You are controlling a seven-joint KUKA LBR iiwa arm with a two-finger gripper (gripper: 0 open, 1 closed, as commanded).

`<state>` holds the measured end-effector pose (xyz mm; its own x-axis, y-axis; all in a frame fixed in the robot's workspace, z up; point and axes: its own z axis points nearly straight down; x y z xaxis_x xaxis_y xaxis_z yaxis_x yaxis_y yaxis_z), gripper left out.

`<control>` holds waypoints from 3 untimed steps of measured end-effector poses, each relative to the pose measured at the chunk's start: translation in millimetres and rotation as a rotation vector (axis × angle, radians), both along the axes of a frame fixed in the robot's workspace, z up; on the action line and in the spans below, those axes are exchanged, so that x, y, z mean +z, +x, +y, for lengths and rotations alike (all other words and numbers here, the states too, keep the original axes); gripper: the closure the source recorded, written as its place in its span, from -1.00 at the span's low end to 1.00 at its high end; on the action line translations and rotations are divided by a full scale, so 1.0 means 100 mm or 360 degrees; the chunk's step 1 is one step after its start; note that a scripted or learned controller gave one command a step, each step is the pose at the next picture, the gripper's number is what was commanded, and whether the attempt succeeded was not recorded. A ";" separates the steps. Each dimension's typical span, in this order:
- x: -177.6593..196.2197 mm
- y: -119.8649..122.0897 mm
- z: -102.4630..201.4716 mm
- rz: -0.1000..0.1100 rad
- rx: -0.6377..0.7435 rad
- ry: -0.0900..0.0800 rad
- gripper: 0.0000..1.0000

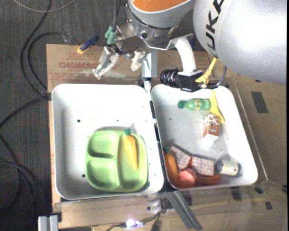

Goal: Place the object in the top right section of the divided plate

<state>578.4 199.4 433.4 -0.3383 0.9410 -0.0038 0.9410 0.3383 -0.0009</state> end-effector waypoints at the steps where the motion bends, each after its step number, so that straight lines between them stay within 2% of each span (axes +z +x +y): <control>1: 0.00 -0.29 -0.04 0.0002 0.0075 0.0000 -1.00; 2: -0.01 0.79 0.04 0.0003 -0.0160 0.0001 -1.00; 3: 0.00 0.90 -0.06 -0.0001 0.0158 0.0000 -1.00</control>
